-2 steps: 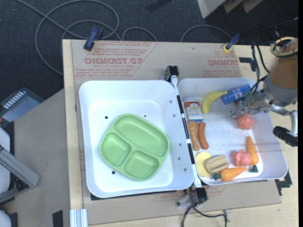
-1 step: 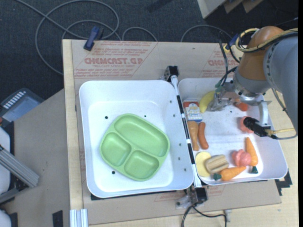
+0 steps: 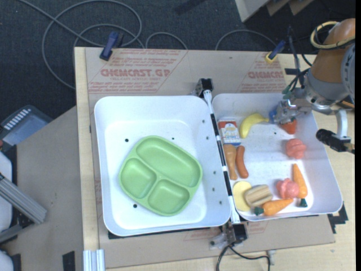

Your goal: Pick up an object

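The right bin (image 3: pixel 321 205) holds several toy foods. Among them are a yellow banana (image 3: pixel 252 123), a red and white carton (image 3: pixel 228 131), two sausages (image 3: pixel 236 161), a pink peach (image 3: pixel 295 148), a carrot (image 3: pixel 299 179) and a bread roll (image 3: pixel 258 195). My gripper (image 3: pixel 284 115) hangs low over the bin's far right part, between the banana and the bin's right wall. A small red item (image 3: pixel 290 127) lies just below it, partly hidden by it. I cannot tell whether the two touch.
The left bin (image 3: pixel 113 117) holds a green divided plate (image 3: pixel 161 175). A second carrot (image 3: pixel 276 206), a pink lump (image 3: pixel 286 188) and a yellow slice (image 3: pixel 241 191) crowd the right bin's near corner. Cables and clamps (image 3: pixel 110 44) lie beyond the bench's far edge.
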Controlling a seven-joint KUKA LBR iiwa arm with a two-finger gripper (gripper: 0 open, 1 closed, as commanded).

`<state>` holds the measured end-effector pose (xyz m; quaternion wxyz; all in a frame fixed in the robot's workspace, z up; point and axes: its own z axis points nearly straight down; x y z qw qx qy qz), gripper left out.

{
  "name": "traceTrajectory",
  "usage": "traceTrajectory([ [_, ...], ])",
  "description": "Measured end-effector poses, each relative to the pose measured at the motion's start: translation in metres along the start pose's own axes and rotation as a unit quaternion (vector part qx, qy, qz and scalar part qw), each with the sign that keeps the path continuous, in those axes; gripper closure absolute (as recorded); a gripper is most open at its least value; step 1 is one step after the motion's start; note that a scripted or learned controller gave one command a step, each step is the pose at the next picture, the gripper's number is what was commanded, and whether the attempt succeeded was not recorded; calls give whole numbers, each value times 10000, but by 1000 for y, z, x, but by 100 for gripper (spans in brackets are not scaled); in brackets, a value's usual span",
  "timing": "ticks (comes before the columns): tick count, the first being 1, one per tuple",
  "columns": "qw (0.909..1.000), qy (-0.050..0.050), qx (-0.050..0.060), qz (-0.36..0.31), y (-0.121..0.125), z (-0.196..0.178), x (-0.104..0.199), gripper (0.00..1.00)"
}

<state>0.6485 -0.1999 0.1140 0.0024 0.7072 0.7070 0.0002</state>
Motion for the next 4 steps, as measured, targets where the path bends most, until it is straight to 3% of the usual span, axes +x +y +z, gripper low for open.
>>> traceTrajectory([
  [1,10000,48,-1,-21,2,-2,6,0],
  [2,10000,80,44,-23,19,28,-14,0],
  [3,10000,16,-8,-19,20,16,-18,100],
  [4,10000,-8,11,6,19,23,65,100],
])
